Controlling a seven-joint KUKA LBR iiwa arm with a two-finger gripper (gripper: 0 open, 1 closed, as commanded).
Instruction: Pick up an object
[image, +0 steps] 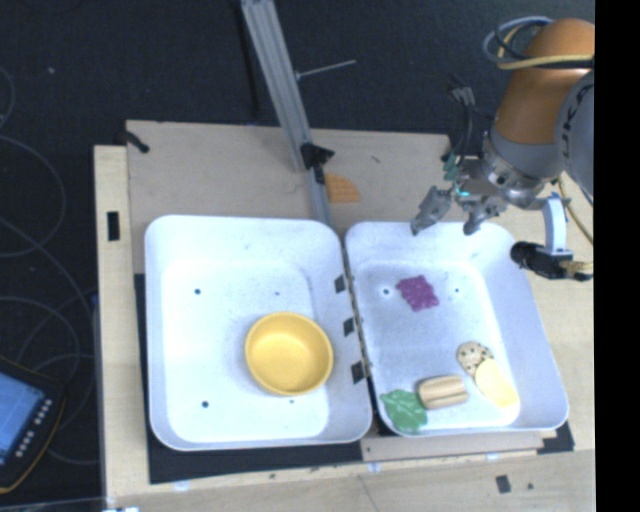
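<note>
Claw (445, 220) spread, empty, over right bin (520, 300) rim; five objects inside; one yellow bowl (289, 352) left.

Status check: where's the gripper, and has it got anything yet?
Gripper open, above right bin's far rim, holding nothing. Purple piece nearest, lying free. Nothing blocking it.

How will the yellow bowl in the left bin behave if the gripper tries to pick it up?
The yellow bowl looks rigid, so it probably keeps its shape. Its rounded, smooth rim may slip between fingers. Sitting upright alone, it might slide rather than tip.
</note>
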